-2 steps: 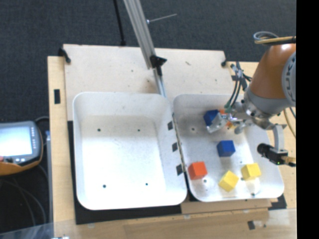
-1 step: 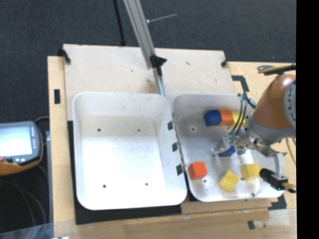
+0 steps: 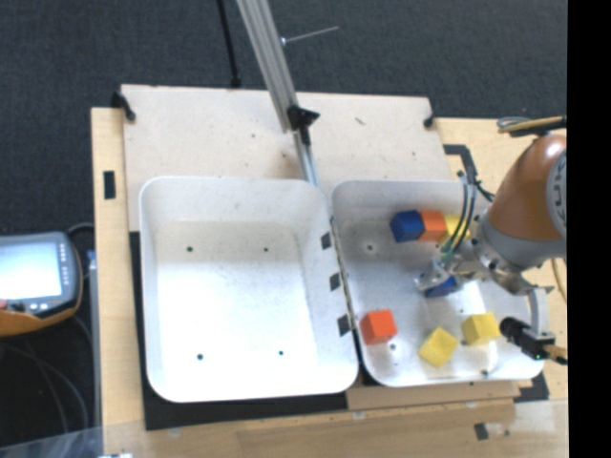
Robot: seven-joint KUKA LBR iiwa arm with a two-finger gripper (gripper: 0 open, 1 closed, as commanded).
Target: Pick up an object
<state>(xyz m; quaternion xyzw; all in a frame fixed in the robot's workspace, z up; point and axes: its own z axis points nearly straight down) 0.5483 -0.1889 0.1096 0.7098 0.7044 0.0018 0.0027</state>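
And here we are above the bench [image 3: 220,127], two shallow white bins side by side on it. The left bin [image 3: 162,284] has only bare white floor on display. All the action is in the right bin [image 3: 355,219], where the blocks are scattered.

At the far side of that bin, a blue cube [image 3: 407,225] sits touching an orange cube [image 3: 434,223] on its right, the pair snug against each other. Down at the near left, a second orange cube [image 3: 378,325] stands on its own, just beside the wall between the bins. Near the front edge, a yellow cube [image 3: 438,346] lies turned at an angle, and just to its right and slightly farther back sits another yellow cube [image 3: 479,328], the two close but apart.

The arm [image 3: 530,198] reaches in from the right, its orange band looming over the bin's far right corner, cables trailing down toward the wrist. The gripper [image 3: 437,281] is low over the middle of the bin, between the far blue-and-orange pair and the near yellow pair. There is a small blue shape right at its tip, but it is too blurred to tell whether that is a block or part of the tool. Whether the jaws are spread or pressed together, I cannot tell from up here.

A slanted metal pole [image 3: 272,60] rises beyond the bins, and a handheld control pendant [image 3: 36,280] rests off to the left.
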